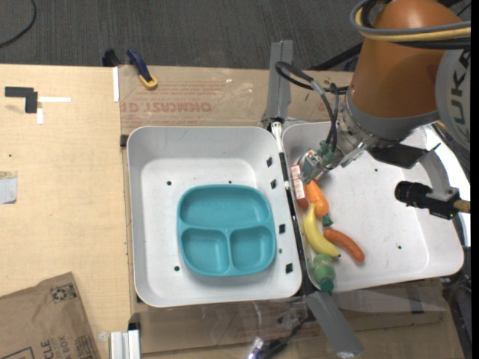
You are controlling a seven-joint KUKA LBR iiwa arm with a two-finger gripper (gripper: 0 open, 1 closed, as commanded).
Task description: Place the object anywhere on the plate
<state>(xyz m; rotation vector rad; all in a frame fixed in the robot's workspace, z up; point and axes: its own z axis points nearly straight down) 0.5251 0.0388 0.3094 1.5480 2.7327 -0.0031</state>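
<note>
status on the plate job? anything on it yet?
Nothing done yet: the teal plate in the left bin holds no object. In hand: the gripper hovers over the right bin's left edge, near the carrot. Left: grasp one item, such as the banana, and carry it across.

We count two white bins (142,200), one teal plate (224,229), one banana (314,234), two carrots (316,197), and one green item (324,270) on the tabletop (60,200).
</note>
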